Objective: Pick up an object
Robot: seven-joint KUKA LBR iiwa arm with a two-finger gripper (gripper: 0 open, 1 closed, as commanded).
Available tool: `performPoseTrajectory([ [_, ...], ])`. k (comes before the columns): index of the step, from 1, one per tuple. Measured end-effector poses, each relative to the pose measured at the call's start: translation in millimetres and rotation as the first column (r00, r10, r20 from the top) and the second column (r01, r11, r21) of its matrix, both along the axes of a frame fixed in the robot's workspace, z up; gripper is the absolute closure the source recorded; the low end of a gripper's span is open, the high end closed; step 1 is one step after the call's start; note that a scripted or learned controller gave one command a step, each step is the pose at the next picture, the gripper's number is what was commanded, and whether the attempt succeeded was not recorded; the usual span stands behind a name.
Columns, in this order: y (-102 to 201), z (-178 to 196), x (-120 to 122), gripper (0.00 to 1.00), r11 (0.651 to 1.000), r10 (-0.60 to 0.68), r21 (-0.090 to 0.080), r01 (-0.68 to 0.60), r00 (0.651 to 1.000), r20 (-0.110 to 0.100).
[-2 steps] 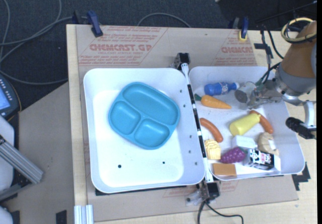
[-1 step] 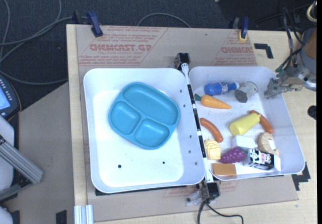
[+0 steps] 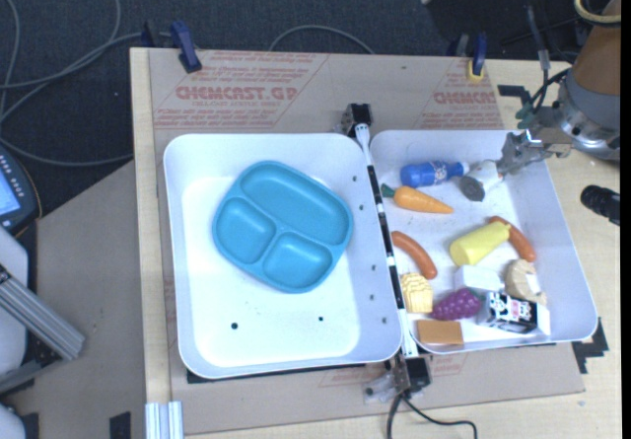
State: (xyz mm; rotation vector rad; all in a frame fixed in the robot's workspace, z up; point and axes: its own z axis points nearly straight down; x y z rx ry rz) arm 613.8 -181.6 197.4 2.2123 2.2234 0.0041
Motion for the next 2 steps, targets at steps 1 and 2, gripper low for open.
performPoseTrajectory([
  [1, -3, -2, -1, 0.00, 1.000, -0.003, 0.000, 0.003, 1.000, -0.004],
  [2, 5, -69, 20, 0.00, 1.000, -0.003, 0.003, 0.003, 1.000, -0.010],
])
